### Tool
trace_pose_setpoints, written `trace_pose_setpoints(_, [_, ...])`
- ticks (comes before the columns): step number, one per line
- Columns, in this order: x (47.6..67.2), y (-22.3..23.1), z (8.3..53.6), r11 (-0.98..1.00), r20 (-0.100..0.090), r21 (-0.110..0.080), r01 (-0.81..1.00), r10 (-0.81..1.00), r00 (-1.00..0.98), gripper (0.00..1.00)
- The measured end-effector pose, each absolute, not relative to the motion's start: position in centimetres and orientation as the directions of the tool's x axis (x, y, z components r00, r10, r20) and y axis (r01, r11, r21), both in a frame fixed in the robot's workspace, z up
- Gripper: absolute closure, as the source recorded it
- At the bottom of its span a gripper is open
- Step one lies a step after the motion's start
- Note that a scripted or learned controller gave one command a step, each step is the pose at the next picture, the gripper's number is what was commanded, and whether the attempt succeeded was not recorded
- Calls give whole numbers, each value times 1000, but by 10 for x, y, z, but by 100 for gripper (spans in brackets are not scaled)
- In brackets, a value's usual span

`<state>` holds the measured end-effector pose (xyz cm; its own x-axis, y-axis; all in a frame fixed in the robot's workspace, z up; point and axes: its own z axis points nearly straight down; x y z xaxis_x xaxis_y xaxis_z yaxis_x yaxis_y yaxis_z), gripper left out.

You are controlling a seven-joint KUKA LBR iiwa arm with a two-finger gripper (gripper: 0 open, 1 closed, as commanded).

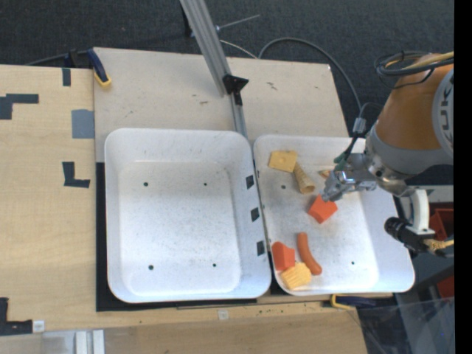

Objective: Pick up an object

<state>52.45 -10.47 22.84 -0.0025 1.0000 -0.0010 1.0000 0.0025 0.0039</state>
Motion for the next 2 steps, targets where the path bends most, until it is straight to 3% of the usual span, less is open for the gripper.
trace_pose_setpoints(1, [524,-106,271,2,-1,4,1000,1000,-2,100])
trace_pose_setpoints(2, [542,-62,270,6,1,-1,1000,1000,-6,100])
